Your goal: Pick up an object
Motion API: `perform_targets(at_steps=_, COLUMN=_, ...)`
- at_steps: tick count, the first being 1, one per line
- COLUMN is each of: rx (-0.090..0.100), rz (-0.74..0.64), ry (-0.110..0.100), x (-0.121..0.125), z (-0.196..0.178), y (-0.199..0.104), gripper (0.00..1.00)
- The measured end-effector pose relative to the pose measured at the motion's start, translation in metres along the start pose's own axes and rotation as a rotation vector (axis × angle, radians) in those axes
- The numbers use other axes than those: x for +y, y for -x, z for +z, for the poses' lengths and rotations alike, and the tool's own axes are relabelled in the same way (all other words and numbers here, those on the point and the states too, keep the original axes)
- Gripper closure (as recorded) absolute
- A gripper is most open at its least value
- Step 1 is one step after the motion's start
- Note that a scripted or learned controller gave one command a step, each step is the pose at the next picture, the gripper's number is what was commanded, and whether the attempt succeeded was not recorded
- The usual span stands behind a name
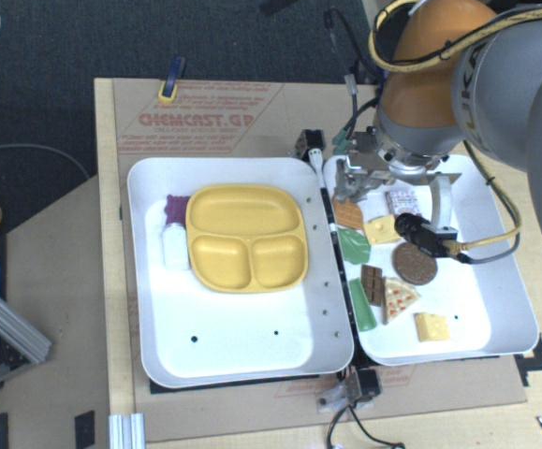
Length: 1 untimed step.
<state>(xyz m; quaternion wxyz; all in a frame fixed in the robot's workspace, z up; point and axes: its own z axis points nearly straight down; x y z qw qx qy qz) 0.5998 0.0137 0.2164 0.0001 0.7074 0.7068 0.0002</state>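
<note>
The gripper (348,183) hangs low over the far-left corner of the right bin (506,293), just above a brown bread-like piece (348,215). From this angle I cannot tell whether it is spread or pressed together.

That piece looks the likeliest target, as it lies closest beneath the gripper. It touches a green piece (353,247) on its near side, and a cheese-like wedge (381,229) sits just beside it. The bin wall is also close. A good grasp probably means coming straight down, centred on the brown piece, and closing across its narrow width. Lifting slowly would show whether it has really been caught. A neighbour dragged up with it or a scrape against the wall seem the main risks.

There are two white bins.

- **Left bin (141,251):**
  - one yellow divided plate (247,237)
  - one purple item (176,209)
  - one white item (174,247)
- **Right bin:**
  - one brown bread-like piece
  - two green pieces, the second (362,309) long and lying by the wall
  - two pale yellow cheese-like pieces, the wedge and a block (431,326)
  - one round brown cookie (414,264)
  - one dark chocolate-like bar (373,285)
  - one pizza slice (399,298)
  - one white printed packet (402,199)
</note>
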Motion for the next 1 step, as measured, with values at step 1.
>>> perform_targets(at_steps=1, rx=0.000, rz=-0.003, ry=0.002, x=0.0026, z=-0.0065, y=-0.0166, gripper=1.00)
